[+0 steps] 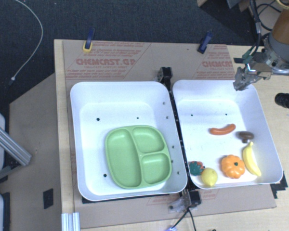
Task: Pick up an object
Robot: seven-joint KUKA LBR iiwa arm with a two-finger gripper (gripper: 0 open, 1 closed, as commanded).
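Over the right bin's far corner: my gripper (242, 83) hangs above the rim, nothing in it — whether it is spread or pressed together I cannot tell.
Targets: sausage (222, 129), banana (251, 160), small pumpkin (232, 166), lemon (209, 176) lie loose in the right bin (207, 100), near its front — easy picks, I judge.
Crowding: pumpkin just beside banana; a brown piece (244, 136) above them.
Left bin (111, 100): green divided plate (137, 155).

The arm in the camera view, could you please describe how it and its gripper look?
The arm is grey and rounded, with an orange-tan section above the wrist. Dark cables run beside it. The gripper is a small metallic grey assembly with a green spot on its body.
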